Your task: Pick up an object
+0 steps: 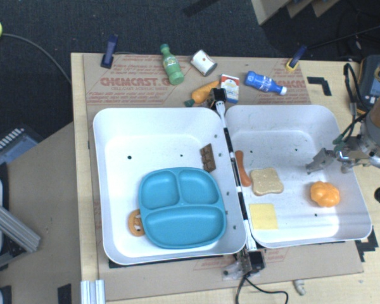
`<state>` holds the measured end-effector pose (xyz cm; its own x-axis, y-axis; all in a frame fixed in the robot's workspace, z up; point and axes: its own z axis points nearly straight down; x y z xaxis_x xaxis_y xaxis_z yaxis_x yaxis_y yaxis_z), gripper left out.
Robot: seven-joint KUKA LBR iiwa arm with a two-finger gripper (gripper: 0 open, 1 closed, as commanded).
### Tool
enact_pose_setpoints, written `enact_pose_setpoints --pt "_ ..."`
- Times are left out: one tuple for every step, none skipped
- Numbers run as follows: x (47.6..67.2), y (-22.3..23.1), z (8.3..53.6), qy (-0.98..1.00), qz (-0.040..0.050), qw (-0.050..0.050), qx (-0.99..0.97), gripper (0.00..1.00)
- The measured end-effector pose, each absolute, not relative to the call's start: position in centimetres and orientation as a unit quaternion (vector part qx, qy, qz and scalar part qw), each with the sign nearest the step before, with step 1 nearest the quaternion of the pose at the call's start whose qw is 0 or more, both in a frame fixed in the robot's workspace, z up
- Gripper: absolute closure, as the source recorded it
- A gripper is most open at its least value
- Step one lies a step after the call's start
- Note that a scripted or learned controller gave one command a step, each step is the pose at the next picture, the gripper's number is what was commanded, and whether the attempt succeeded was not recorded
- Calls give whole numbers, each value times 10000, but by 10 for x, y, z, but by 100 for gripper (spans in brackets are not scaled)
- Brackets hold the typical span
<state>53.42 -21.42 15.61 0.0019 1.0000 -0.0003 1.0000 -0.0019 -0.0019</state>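
The orange fruit [324,194] looks like the likeliest pick — a small rounded toy piece, glossy orange with a paler highlight on top, sitting alone on bare white floor just below and a little to the right of the fingers. The gripper [329,159] hangs over the right bin [285,116] near its right wall, and its 2 fingers read as spread apart with nothing between them; 1 grey finger [318,162] points down and to the left toward the bin floor. That pose suits an approach rather than a lift: open fingers near the lone item with room around it for both pads. Farther left of the fingers lie a tan slice of toast [266,182] and, below it, a flat yellow cheese square [263,216] — both thin and hard to pinch from above. An orange sausage [242,168] lies along the divider between the 2 bins. Beyond that, in the left bin [114,132], a blue divided plate [182,206] covers part of a pretzel [135,223], with a brown chocolate bar [207,158] above it. Bottles and cartons lie outside, on the cardboard [139,80] behind the bins.
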Motion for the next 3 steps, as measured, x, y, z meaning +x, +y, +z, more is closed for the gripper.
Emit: enact_pose_setpoints --pt "511 -210 84 -7069 1 4 -7073 0" --pt "479 -174 84 -7070 1 12 -7072 0" --pt "479 -201 118 -7067 0 -15 -7075 0"
